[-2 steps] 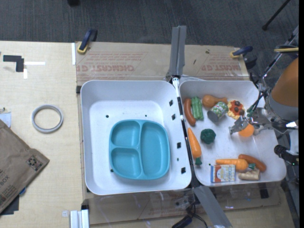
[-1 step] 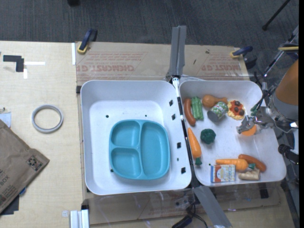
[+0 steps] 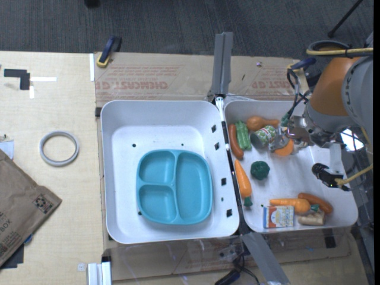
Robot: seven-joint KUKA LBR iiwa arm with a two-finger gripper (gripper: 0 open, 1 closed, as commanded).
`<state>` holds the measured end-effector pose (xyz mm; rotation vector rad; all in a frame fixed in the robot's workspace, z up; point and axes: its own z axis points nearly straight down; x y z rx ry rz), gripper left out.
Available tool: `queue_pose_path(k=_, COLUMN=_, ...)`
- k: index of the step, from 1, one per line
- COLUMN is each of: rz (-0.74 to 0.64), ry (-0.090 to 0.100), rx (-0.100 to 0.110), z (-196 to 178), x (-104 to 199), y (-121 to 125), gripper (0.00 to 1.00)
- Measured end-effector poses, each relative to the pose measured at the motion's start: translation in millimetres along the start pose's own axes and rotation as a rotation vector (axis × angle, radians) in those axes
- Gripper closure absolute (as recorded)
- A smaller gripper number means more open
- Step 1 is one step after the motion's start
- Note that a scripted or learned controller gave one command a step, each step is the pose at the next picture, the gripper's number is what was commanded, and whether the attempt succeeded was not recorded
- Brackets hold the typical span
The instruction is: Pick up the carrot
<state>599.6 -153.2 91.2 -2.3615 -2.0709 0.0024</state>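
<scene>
Over in the right bin (image 3: 350,209), the arm (image 3: 341,94) hangs low above the far end, its gripper (image 3: 289,136) down among a cluster of toy food: a can (image 3: 264,137), something orange under the wrist (image 3: 284,149) and an orange piece behind (image 3: 256,123). By the look of it, the pick is not done. I see nothing lifted, and the carrot (image 3: 242,181) I take to be the target lies flat against the left wall of that bin, near the broccoli (image 3: 259,170) and well apart from the gripper. A second carrot-like piece (image 3: 290,203) lies toward the near end by a small carton (image 3: 278,217), so which one is meant is a guess. The left bin (image 3: 116,159) holds a blue divided plate (image 3: 175,186).

The gripper is hard to read. The wrist and its cables cover it, so I cannot tell how the jaws stand, or whether they touch the orange thing beneath.
</scene>
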Motion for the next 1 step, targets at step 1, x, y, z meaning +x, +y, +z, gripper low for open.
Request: queue_pose_path(k=1, rz=0.013, ry=-0.001, rx=0.0, z=-100.4, x=78.6, y=16.9, gripper=1.0)
